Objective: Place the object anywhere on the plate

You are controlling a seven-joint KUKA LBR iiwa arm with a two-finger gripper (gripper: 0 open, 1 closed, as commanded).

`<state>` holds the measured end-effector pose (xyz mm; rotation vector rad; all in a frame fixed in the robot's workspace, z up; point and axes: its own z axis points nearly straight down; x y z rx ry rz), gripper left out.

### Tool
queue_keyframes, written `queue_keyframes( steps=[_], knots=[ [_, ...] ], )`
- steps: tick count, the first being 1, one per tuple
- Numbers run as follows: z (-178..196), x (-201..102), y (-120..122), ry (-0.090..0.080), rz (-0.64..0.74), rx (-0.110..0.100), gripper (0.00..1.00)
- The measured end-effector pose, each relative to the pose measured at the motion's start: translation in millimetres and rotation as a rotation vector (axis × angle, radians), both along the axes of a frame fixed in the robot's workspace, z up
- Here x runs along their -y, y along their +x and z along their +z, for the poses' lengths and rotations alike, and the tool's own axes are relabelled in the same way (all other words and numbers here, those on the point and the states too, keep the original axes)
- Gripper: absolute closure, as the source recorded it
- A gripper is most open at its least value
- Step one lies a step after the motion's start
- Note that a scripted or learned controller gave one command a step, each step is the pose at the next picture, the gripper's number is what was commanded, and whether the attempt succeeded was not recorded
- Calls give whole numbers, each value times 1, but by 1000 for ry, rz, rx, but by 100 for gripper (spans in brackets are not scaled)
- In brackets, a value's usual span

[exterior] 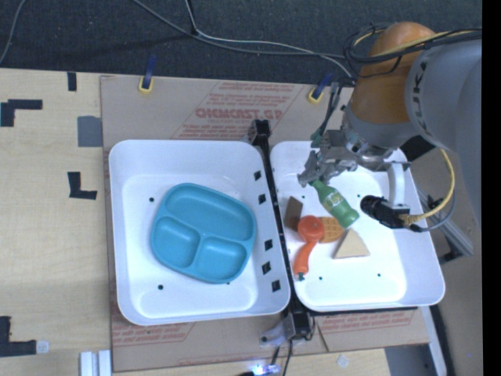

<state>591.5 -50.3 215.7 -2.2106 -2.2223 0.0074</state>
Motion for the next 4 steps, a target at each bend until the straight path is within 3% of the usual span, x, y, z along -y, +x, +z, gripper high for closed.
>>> queue_keyframes(
  steps=[3, 4],
  knots=[
    [-7, -148, -53, -2, 1, 0, 100],
    [1, -170, -81, -2, 0, 0, 100]
  ],
)
